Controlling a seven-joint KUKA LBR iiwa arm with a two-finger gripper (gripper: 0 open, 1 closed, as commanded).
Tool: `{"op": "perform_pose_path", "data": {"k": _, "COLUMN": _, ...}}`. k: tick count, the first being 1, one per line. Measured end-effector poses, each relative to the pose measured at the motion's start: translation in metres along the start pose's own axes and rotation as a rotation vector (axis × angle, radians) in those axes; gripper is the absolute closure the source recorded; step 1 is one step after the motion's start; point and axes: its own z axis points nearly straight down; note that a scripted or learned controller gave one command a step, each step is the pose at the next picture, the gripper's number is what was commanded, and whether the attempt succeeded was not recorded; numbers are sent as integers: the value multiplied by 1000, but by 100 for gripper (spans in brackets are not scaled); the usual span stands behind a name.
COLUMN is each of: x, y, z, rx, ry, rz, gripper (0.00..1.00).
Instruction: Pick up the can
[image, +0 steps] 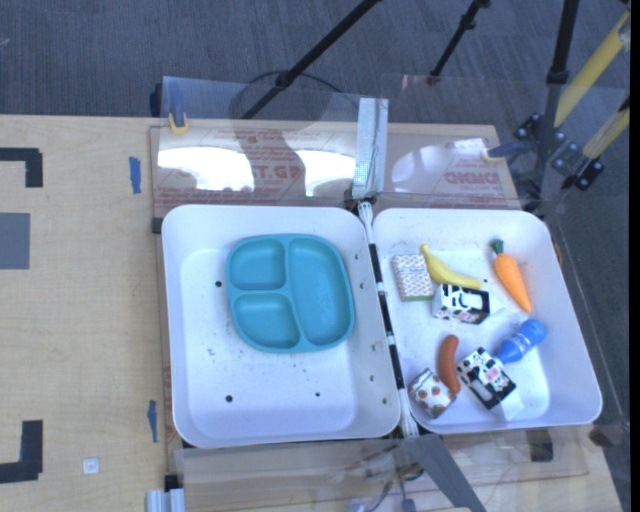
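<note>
Can (433, 393) lies in the right bin's (556, 300) near-left corner, beside a red sausage (449, 362); jaws' state cannot be told

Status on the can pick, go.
Can in view's right bin, near-left corner, not yet picked. Sausage right against it; cow-print box close beside.
</note>
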Motion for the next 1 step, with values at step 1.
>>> {"op": "perform_pose_path", "data": {"k": 1, "x": 1, "y": 2, "z": -11, "rx": -7, "ry": -3, "rz": -4, "gripper": 100}}
